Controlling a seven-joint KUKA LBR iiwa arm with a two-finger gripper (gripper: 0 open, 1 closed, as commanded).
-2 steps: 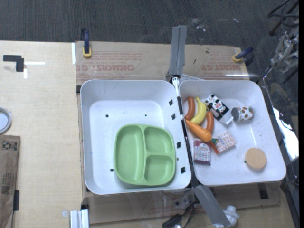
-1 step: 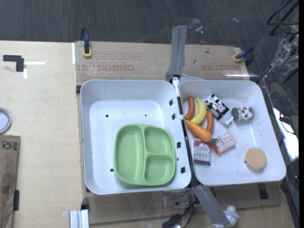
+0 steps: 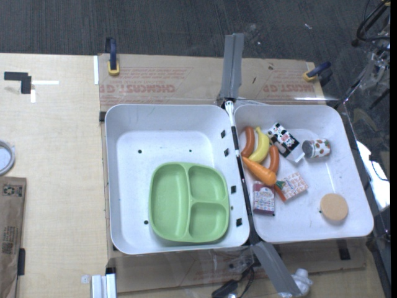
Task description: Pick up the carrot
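Orange and tapered, the carrot (image 3: 259, 171) lies in the right bin (image 3: 347, 185), close to its left wall, slanting from an upper-left end down to a broader end at lower right. Just above it sit a yellow banana (image 3: 262, 146) and two reddish-orange sausage-like pieces, one (image 3: 249, 140) left of the banana and one (image 3: 273, 158) touching the carrot's upper right side. A small dark red carton (image 3: 264, 200) stands just below the carrot, and a pink patterned packet (image 3: 293, 185) lies beside its lower right end, with a thin red strip between them. Farther right in the same bin are a black-and-white patterned item (image 3: 283, 138), a white cup with red dots (image 3: 317, 148) tipped on its side, and a round tan disc (image 3: 335, 207) near the lower right corner. The left bin (image 3: 121, 166) holds a green three-compartment plate (image 3: 189, 202), with nothing in its compartments. Both bins rest on brown cardboard on the pale wooden tabletop (image 3: 49, 160), with two clamps at the cardboard's far edge. I cannot tell the state of the pincer from this view. The carrot is hemmed in by its neighbours on three sides, with the bin wall near its left.
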